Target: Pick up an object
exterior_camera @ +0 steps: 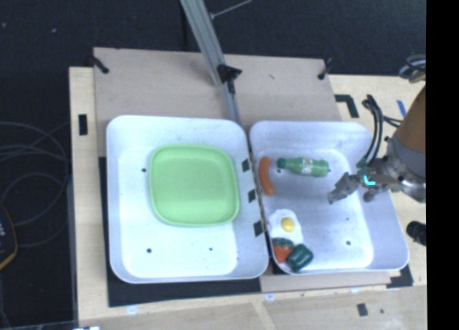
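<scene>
Just beside the jaws lies the green bottle (pixel 304 167).

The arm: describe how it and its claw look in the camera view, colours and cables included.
The arm enters from the right as a rounded orange-brown section above a grey metal wrist. Black cables loop along its left side. The claw is dark grey, angular and slim, and a small cyan-green light glows at its base.
</scene>
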Available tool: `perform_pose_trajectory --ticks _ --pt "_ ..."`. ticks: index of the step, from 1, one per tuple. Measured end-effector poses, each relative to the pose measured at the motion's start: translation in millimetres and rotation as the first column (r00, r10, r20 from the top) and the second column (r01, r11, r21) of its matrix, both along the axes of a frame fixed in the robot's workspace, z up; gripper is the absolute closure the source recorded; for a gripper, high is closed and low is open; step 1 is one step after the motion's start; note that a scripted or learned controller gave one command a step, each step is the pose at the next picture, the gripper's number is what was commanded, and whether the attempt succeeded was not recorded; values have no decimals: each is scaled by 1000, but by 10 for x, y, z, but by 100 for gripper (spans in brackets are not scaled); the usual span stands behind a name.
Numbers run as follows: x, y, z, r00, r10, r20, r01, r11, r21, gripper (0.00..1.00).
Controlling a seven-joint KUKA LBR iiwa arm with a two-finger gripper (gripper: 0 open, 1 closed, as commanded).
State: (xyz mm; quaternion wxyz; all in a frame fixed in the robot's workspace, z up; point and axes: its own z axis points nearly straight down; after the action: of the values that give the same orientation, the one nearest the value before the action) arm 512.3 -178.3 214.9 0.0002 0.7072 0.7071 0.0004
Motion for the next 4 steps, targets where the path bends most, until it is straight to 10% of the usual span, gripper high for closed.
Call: perform_pose_trajectory --ticks 1,3,4 --pt "0 0 0 1000 0 0 0 1000 0 0" --pt "14 30 -1134 1000 -1 -5 1 1000 0 0" --pt "30 26 -1006 1000 -2 1 2 1000 0 100"
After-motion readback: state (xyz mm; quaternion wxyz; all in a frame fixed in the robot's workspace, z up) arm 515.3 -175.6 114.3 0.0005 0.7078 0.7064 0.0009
